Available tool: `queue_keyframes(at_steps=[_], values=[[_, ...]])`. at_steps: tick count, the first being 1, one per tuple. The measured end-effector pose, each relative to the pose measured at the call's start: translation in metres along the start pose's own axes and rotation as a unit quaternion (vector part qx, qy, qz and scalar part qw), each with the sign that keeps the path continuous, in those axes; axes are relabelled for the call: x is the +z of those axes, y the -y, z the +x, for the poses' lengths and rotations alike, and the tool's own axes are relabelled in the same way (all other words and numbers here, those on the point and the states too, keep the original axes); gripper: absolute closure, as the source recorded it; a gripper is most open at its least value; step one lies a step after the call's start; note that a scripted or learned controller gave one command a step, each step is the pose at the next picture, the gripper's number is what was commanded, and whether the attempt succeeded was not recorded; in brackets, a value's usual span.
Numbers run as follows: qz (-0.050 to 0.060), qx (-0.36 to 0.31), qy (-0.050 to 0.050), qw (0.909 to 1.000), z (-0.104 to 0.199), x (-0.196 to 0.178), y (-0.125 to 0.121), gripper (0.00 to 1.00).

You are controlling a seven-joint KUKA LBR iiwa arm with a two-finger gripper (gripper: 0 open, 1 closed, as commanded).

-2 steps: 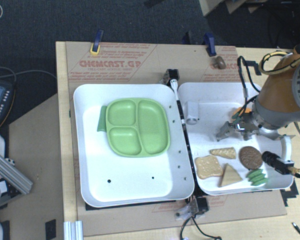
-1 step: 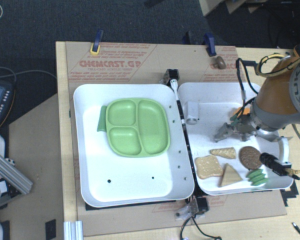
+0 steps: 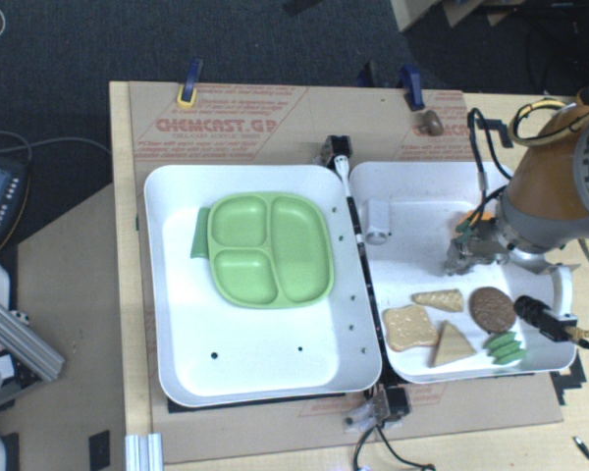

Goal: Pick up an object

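White right bin [image 3: 412,189]: toast [image 3: 409,327], cracker [image 3: 439,300], wedge [image 3: 453,344], cookie [image 3: 492,309], green pod [image 3: 505,347] along its near edge. Gripper [image 3: 468,253] hovers mid-bin above them; grip state unclear. Green tray [image 3: 271,248] sits mid left bin [image 3: 177,292].

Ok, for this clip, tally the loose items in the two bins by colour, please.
Green: 2, the divided plate and the pea pod
Tan: 3, the bread slice, the wedge and the cracker
Brown: 1, the round cookie
Total: 6

Two white bins [image 3: 167,292], one green tray [image 3: 271,248], three bread pieces [image 3: 410,327], one brown cookie [image 3: 492,308], one green pod [image 3: 506,347]
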State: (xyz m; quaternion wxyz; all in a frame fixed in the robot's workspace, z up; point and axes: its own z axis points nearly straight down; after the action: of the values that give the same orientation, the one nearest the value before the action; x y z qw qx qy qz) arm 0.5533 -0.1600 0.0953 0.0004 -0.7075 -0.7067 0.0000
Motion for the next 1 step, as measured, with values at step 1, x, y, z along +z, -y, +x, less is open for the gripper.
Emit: queue_keyframes(at_steps=[1], values=[[-0.003,0.000,0.002,1.0000,-0.0098,-0.0584,-0.0012,1.00]])
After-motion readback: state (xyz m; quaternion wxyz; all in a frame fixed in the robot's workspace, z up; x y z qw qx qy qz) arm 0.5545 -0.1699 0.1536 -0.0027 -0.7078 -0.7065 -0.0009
